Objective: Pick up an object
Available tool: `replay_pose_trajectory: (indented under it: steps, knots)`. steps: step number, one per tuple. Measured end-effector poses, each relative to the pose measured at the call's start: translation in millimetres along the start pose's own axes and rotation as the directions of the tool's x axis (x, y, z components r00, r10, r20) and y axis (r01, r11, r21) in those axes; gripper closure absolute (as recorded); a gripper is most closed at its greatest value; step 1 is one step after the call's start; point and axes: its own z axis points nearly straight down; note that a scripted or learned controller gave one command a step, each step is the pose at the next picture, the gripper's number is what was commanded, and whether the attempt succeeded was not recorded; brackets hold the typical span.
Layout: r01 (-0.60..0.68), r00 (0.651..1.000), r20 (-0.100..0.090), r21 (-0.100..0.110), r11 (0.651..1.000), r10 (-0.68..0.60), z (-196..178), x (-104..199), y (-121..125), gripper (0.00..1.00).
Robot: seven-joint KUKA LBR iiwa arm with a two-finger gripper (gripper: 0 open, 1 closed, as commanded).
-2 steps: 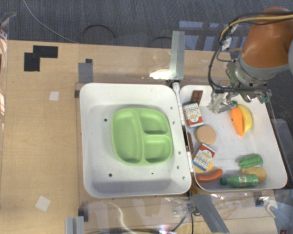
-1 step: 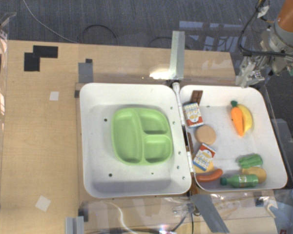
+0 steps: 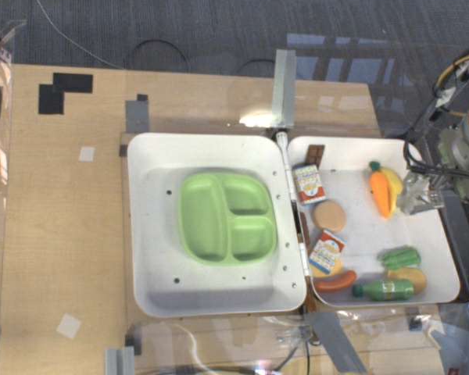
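The gripper (image 3: 424, 195) hangs over the right bin (image 3: 445, 248) just beside the toy carrot (image 3: 382, 193); I cannot tell how its fingers stand.

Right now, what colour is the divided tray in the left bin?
Light green tray, seen in the camera view.

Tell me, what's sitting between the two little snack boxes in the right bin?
A round tan cookie lies between the upper snack box and the lower snack box, as the camera view shows.
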Motion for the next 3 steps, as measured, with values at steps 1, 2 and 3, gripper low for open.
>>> replay_pose_trajectory:
  steps: [1, 2, 3]
  knots:
    - [0.005, 1.0, 0.003, 0.0, 1.0, -0.005, -0.7, -1.7, 2.3, 0.0]
    - [0.003, 1.0, -0.01, -0.008, 1.0, -0.003, 142.7, -18.4, 5.4, 0.0]
    - [0.036, 0.999, 0.009, 0.002, 0.999, -0.036, 157.5, -25.9, -2.3, 0.0]
